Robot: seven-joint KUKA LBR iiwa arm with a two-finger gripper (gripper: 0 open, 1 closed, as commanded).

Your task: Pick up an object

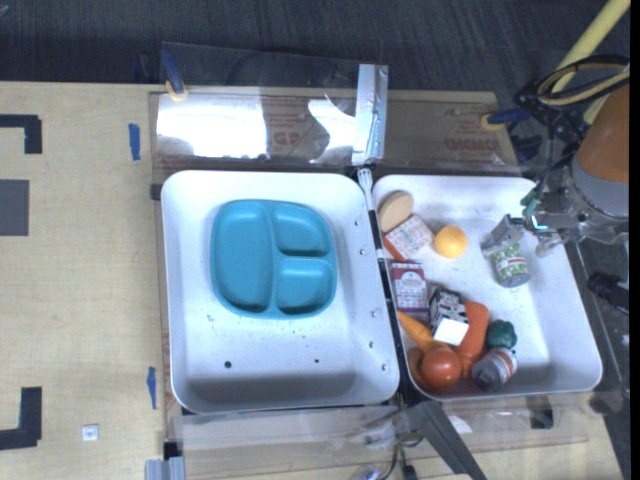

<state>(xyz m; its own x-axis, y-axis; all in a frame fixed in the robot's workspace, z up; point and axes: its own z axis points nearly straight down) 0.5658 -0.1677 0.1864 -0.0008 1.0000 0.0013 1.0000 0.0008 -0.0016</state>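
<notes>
The right bin (560, 313) holds several small items. A small jar with a green-patterned label (510, 264) lies near the bin's upper right. My gripper (521, 234) hangs directly above and against this jar, reaching in from the right edge. A yellow-orange ball (451, 241) sits just left of the jar. A bread roll (396, 206) and a white and red packet (408, 236) lie at the bin's upper left.
A red box (408, 286), a carrot (412, 326), a tomato (440, 366), an orange pepper (476, 320), a green piece (500, 334) and a grey can (493, 368) crowd the right bin's lower left. The left bin (190, 348) holds a blue divided plate (272, 256).
</notes>
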